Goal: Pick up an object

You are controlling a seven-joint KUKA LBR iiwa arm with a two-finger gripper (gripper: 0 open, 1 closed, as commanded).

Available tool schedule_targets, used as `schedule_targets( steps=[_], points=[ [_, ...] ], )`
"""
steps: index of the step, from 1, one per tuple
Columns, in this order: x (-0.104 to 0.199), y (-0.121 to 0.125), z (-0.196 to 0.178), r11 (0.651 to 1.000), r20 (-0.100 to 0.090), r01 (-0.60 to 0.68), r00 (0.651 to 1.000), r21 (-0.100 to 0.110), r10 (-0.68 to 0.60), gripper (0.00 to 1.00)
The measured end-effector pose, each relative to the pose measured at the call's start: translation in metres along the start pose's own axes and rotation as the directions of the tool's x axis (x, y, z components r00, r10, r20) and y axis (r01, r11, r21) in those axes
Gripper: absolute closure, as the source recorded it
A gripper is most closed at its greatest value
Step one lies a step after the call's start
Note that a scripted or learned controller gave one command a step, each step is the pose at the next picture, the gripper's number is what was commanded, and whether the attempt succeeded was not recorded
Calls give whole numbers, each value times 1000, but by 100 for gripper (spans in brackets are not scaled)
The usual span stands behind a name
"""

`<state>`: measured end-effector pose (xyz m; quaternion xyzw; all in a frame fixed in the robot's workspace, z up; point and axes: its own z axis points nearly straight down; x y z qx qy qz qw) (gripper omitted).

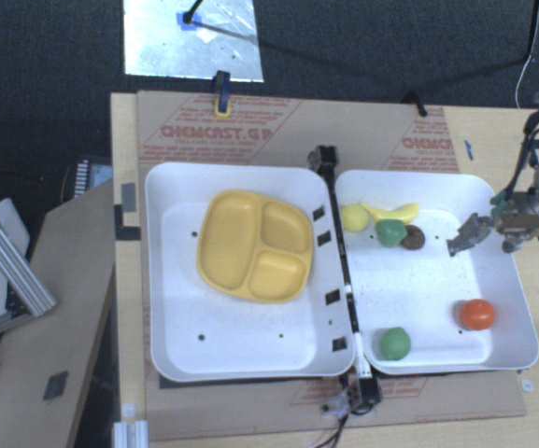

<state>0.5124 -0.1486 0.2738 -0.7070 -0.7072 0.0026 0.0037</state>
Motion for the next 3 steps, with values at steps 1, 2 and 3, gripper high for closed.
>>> schedule_targets(
  steps=[1, 2, 3],
  points=[
    [0, 2, -6, 1000, 2, 3, 1000, -11, -3, 0],
    [4, 6, 55, 1000, 1, 1, 1000, -8, -1, 0],
    [8, 6, 117, 1000, 1, 0, 1000, -8, 0, 0]
  ],
)
